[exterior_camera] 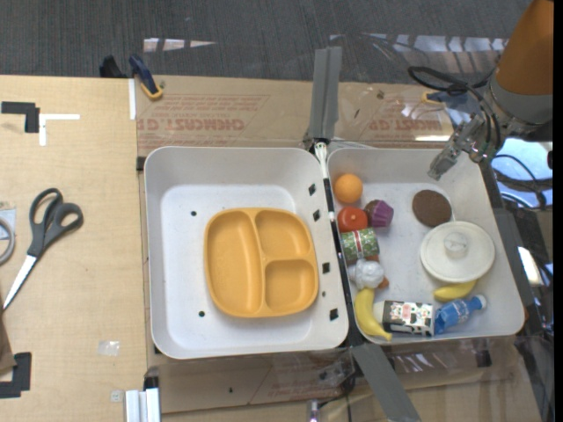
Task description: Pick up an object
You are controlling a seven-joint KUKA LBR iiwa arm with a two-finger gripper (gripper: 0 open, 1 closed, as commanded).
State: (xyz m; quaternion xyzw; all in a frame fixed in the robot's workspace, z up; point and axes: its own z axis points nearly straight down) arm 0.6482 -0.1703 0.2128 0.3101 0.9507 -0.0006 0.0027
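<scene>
The brown disc (pixel 432 207) lies flat in the right bin (pixel 400 167), near its far wall, and is the object closest to the tool. From the disc, the gripper (pixel 450 156) sits toward one o'clock, hanging over the bin's far right corner and tilted down toward seven o'clock; whether it is spread or pressed together cannot be told, and nothing is seen in it. Just beside the disc at five o'clock sits the white lidded bowl (pixel 456 251). Further out toward nine o'clock lie the purple cup (pixel 379 213) and the orange (pixel 348 187). A short descent toward seven o'clock would probably reach the disc.
</scene>
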